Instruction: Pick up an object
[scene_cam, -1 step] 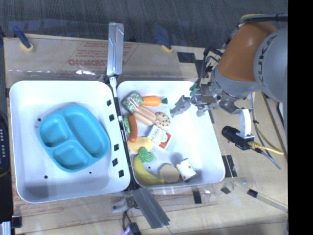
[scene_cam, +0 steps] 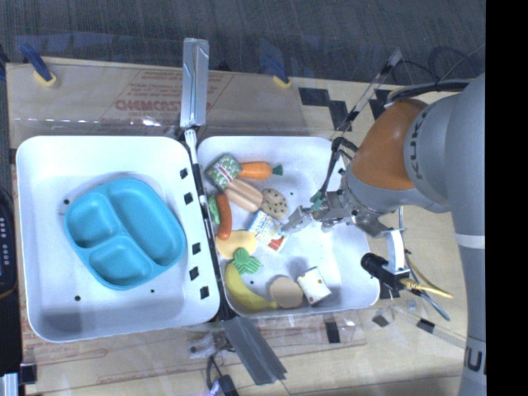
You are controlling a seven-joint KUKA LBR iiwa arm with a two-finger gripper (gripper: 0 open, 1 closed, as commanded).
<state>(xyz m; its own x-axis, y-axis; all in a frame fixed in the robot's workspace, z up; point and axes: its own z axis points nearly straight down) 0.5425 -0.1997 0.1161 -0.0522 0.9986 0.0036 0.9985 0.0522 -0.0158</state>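
Gripper [scene_cam: 295,218] beside round speckled cookie [scene_cam: 275,200], glossy plastic toys.

Hand [scene_cam: 295,218] hovers beside cookie [scene_cam: 275,200] in right bin [scene_cam: 346,297].

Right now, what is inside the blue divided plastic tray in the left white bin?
The blue divided plastic tray shows three bare compartments; whatever lies beneath it is covered.

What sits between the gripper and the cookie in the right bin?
Nothing visible. The gripper hangs just right of the cookie, with bare bin floor around its tip; the carton lies just below-left of it.
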